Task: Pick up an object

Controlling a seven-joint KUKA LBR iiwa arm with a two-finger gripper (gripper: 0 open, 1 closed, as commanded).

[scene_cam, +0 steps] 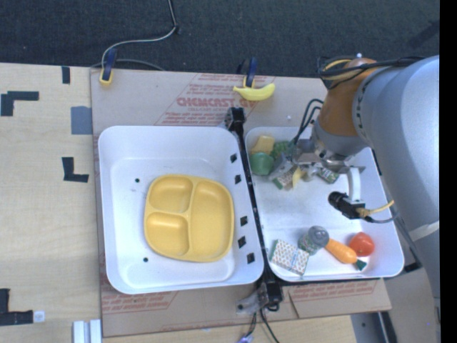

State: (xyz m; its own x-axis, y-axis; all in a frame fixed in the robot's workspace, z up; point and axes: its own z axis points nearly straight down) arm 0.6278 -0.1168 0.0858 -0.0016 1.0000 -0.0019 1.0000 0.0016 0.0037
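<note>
The tool (298,168) hangs low over the far clutter in the right bin (382,269), likely picking there. I cannot tell its state. A yellow tray (189,216) fills the left bin (114,191).

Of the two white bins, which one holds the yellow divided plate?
The left bin holds the yellow divided plate. The right bin holds small toys and the pincer.

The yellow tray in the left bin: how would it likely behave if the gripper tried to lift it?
The yellow tray looks like stiff moulded plastic, so probably light and rigid. It lies flat in the left bin, so its low rim may be hard to pinch. Gripped at one edge, it would likely tilt or slip.
</note>
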